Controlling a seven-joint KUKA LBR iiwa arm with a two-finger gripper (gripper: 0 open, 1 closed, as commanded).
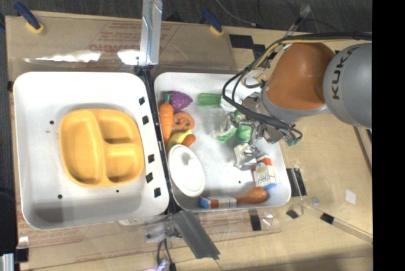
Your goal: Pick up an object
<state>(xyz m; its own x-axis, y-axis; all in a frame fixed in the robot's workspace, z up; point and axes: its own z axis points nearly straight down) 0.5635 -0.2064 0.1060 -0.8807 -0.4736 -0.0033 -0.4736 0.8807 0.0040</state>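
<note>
I see the arm (316, 83) reaching in from the right over the right bin (278, 165), its orange band above the bin's right half. The gripper (248, 151) hangs low among the clutter there, close beside a green object (243, 132) and just above a small white, red and blue carton (264, 176); I cannot tell its state, and I see nothing clearly gripped. On that bin's left side lie a carrot (166, 120), a purple piece (180, 99) and a white bowl (186, 170) near me. A green block (209, 99) sits toward the far wall, and a brown sausage-shaped toy (253, 195) rests along the near wall. The left bin (35, 156) carries a yellow divided tray (101, 145). Both bins sit on the table (329, 244).
</note>
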